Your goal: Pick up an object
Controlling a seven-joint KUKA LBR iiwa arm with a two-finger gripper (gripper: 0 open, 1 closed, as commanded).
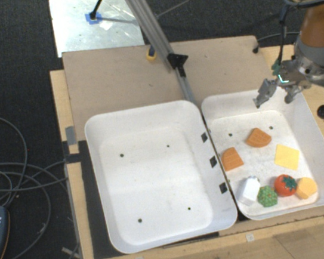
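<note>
Orange pieces lie in the right bin (315, 127), and the orange wedge (258, 138) is the one nearest the claw (277, 94), which hangs open and holding nothing over the bin's far end, well apart from every piece. Seven things sit in that bin: the wedge, one orange block (232, 159), one yellow square (287, 156), one white block (249, 189), one green lump (267, 196), one red tomato-like piece (285, 184) and one yellow-orange cube (306, 187). Two bins stand side by side, the left bin (99, 135) beside the right.
</note>
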